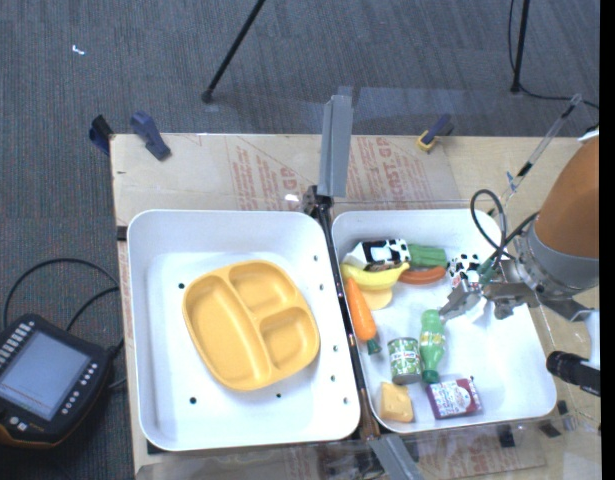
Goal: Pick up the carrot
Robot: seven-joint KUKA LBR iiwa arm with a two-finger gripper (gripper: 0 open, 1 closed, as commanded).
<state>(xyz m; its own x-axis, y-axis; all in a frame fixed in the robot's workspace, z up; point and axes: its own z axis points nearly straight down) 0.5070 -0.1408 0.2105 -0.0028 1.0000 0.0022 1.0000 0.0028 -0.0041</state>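
A: Camera view first: where is the carrot (361, 311)?

B: In the right bin (532, 368), lying lengthwise close along that bin's left wall, orange end up toward the banana (372, 274), green tip pointing down toward the small green can (403, 355).

A: And the tool (465, 296)?

B: It hangs over the same bin, well to the right of the carrot, with the green bottle (432, 344) between them. Its fingers look slightly parted, and nothing sits between them. The grey arm with its orange band (577, 203) comes in from that side.

A: What else lies near the carrot?

B: Just above the banana is a black-and-white cow toy (386, 252), and right of that a green vegetable (427, 257) over something orange-red. Below the can sits a cheese wedge (395, 402), and right of the wedge a red packet (453, 398).

A: The other bin?

B: The left bin (152, 268) holds a yellow divided plate (251, 323), across the dividing walls from the carrot. Both bins rest on the desk (217, 173).
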